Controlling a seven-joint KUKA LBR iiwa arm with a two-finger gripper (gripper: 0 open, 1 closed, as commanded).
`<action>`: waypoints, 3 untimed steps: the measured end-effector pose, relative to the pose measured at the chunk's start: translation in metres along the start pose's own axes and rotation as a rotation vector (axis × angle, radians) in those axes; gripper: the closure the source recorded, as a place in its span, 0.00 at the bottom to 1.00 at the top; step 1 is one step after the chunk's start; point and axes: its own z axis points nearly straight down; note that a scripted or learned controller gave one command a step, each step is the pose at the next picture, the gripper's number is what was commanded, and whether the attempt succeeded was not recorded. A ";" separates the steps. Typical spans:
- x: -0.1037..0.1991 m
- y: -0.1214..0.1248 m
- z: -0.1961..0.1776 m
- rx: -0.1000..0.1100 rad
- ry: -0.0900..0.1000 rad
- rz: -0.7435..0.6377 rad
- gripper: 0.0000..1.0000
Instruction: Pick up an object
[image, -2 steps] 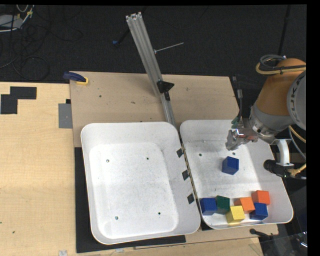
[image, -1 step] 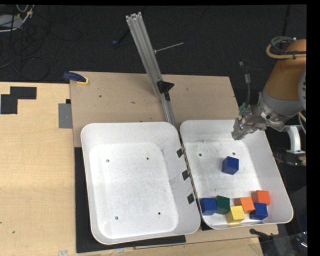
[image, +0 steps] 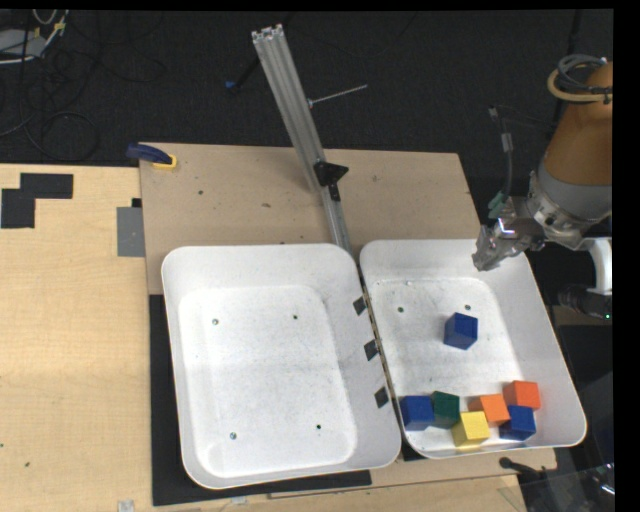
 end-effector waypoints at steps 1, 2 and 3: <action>0.045 -0.004 0.002 0.005 0.002 -0.003 1.00; 0.093 -0.024 -0.003 0.005 0.003 -0.003 1.00; 0.140 -0.041 -0.004 0.006 0.003 -0.002 1.00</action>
